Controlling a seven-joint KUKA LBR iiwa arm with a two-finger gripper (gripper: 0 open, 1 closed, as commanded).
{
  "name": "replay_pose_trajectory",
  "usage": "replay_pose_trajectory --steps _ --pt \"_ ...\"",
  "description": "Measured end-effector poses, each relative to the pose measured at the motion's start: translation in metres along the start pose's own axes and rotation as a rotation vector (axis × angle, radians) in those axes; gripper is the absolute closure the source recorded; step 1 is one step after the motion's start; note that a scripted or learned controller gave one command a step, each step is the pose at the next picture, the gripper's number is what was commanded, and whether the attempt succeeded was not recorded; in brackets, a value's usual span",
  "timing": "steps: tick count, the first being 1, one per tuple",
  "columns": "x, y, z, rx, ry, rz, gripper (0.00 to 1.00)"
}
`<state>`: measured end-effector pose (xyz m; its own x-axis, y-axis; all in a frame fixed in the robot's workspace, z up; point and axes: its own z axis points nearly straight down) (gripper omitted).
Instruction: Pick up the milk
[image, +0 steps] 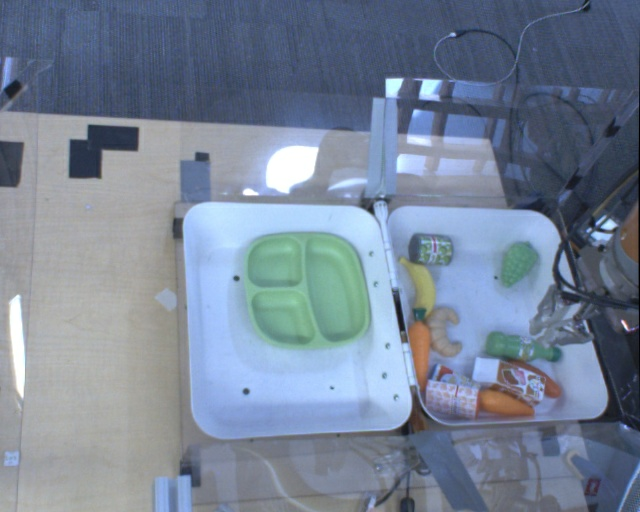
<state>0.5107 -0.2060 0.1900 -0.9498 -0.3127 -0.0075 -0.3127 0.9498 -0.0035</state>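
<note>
White-and-red milk carton (522, 378), lying flat near the front right corner of the right-hand white bin (470, 222), long axis running left to right, just below the gripper (556, 322); finger state indeterminate.

Counter (100, 330): pale wood-grain surface, with black square markings (100, 148) near its far left corner. A bright patch of reflected light (292, 165) lies on it just behind the left white bin (205, 400). Floor (220, 50) beyond the counter: dark blue-grey carpet. A thin cable (480, 45) loops across the carpet at upper right. Clear panels with metal brackets (380, 140) stand behind the bins.
</note>
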Motion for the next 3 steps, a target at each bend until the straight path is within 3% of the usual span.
replay_pose_trajectory --steps 1,2,3 --pt "-0.003 -0.001 -0.012 0.005 -0.010 0.002 1.00" --pt "0.003 0.020 -0.068 0.003 -0.005 -0.423 1.00" --pt "0.008 0.007 -0.062 0.002 -0.004 -0.598 1.00"
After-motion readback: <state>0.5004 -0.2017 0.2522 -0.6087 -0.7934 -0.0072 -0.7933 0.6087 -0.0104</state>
